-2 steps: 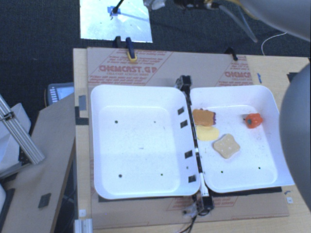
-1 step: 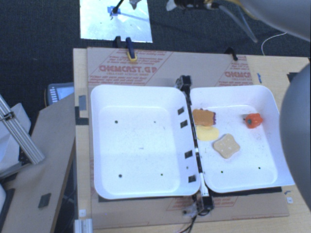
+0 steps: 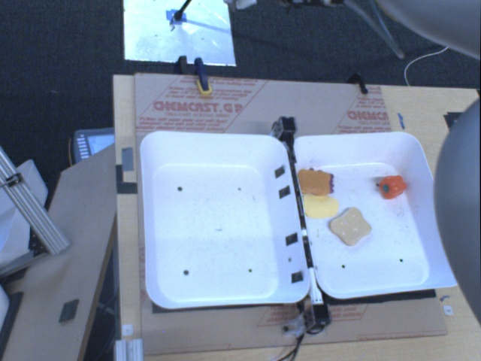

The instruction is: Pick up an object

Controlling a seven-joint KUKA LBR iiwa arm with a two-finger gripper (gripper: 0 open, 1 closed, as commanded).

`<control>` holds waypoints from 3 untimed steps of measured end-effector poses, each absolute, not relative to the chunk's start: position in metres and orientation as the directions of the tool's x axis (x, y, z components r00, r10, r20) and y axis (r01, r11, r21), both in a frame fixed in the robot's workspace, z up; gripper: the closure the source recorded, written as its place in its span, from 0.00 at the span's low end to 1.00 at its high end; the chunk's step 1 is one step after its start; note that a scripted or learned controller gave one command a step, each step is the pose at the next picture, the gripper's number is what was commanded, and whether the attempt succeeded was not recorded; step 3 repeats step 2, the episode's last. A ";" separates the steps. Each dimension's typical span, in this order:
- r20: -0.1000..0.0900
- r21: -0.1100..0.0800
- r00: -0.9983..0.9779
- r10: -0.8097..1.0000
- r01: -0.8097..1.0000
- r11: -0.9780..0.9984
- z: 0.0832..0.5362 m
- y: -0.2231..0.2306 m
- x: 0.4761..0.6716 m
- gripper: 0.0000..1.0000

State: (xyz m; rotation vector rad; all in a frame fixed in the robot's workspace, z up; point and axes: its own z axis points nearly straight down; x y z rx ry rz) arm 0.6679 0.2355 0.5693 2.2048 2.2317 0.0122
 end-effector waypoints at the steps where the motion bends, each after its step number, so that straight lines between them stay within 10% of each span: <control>1: -0.006 -0.018 0.006 1.000 1.000 -0.006 0.390 0.151 0.614 1.00; 2: 0.005 0.015 -0.006 1.000 1.000 0.006 0.522 0.172 0.606 1.00; 3: 0.005 0.015 -0.006 1.000 1.000 0.006 0.522 0.172 0.606 1.00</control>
